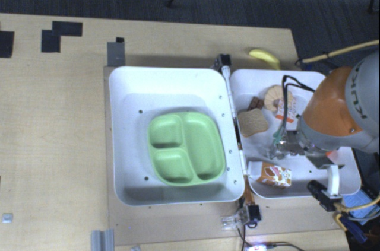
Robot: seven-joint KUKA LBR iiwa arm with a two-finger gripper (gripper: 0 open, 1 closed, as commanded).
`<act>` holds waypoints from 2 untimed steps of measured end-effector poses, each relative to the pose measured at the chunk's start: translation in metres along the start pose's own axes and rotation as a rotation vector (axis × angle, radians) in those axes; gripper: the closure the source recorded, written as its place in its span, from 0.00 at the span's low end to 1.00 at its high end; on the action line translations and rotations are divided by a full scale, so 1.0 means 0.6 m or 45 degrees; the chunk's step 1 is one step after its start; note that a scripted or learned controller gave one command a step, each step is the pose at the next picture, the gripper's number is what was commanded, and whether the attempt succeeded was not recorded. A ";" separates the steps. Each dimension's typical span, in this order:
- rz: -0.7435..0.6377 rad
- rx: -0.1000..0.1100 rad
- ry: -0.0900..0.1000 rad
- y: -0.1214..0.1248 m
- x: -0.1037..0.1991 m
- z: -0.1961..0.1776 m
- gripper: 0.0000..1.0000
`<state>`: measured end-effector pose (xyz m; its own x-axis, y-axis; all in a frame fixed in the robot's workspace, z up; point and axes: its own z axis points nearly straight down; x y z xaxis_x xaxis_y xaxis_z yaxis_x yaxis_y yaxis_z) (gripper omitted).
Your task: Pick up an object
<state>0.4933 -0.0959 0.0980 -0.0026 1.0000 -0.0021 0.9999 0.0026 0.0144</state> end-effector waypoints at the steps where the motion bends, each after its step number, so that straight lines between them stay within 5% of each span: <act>1: 0.000 0.000 0.000 0.000 0.000 0.000 0.00; 2: -0.002 -0.004 0.001 0.003 0.001 -0.017 1.00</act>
